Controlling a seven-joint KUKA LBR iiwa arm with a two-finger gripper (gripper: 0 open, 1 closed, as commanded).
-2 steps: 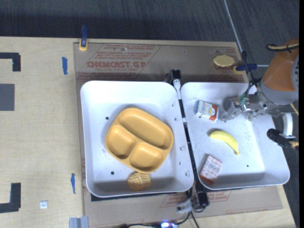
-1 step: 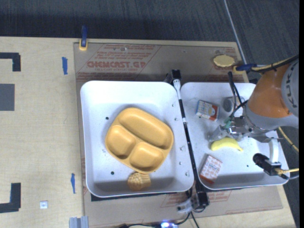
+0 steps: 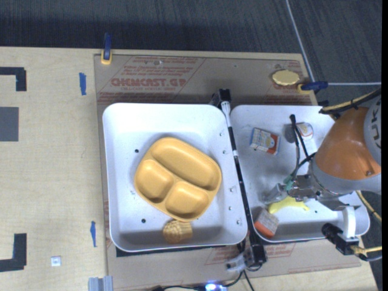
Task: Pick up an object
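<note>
In the right bin (image 3: 257,174), my gripper (image 3: 290,189) hangs low on the arm with the orange band (image 3: 348,153). It sits just above a yellow banana-shaped toy (image 3: 290,207) near the bin's front wall. I see nothing gripped in it. An orange and white item (image 3: 265,222) lies at the bin's front left corner. A small white carton with a red and blue print (image 3: 264,140) rests towards the back. A white and brown object (image 3: 303,130) lies beside it, partly behind a black cable.
The left bin (image 3: 115,162) holds a large yellow compartment tray (image 3: 176,176) and a small tan ridged object (image 3: 177,230) at its front. A yellow disc (image 3: 285,77) lies on the cardboard behind the right bin. Cables run along the arm and between the bins.
</note>
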